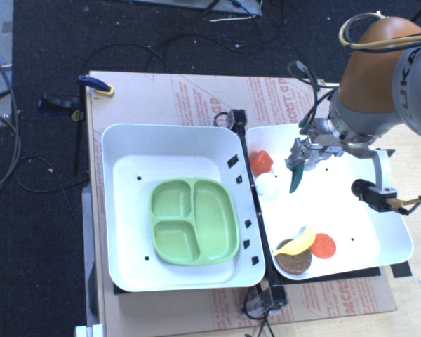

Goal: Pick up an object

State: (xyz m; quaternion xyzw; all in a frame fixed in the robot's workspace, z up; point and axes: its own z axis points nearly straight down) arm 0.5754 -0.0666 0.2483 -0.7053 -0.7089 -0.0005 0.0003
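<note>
Green object (295,179), dark and slim, hangs pinched in the tool (299,161), upper middle of the right bin (386,220), lifted off the floor by appearances. It dangles pointing down, probably gripped at one end. Arm (379,69) enters from upper right, wrist angled down-left. Orange ball (261,161) and white ball (267,184) lie near the divider.

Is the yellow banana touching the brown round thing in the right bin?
Touching. In the camera view, the yellow banana lies across the top edge of the brown round thing near the right bin's front wall, overlapping it with no white showing between them.
</note>
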